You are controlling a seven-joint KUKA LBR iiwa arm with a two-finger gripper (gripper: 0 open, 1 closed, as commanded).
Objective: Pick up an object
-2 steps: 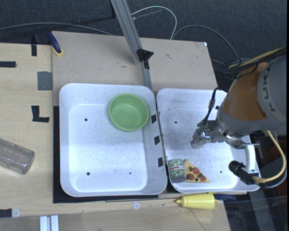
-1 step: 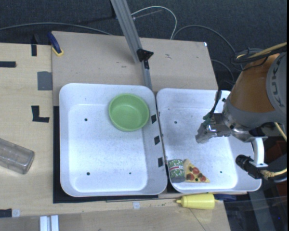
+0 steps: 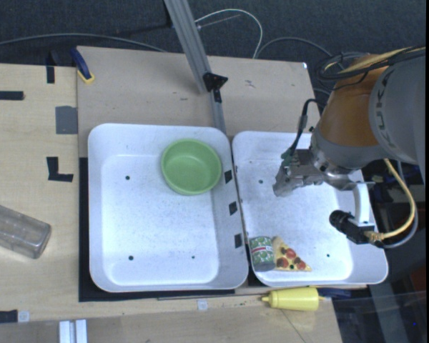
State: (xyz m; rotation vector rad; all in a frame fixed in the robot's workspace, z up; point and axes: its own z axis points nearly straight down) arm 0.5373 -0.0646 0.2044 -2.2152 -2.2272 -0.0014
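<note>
Pizza slice toy [image 3: 289,257] down toward the near rim of the right bin [image 3: 343,274], well below the gripper [image 3: 284,185]; green bowl [image 3: 191,166] off leftward. Finger opening: cannot tell.

A clear plastic cylinder [image 3: 14,229] lies on the bench [image 3: 28,156].

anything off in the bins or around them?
Yellow bottle lies on its side outside the right bin, against its near rim. A clear container lies tipped on the bench, left of the left bin.
</note>
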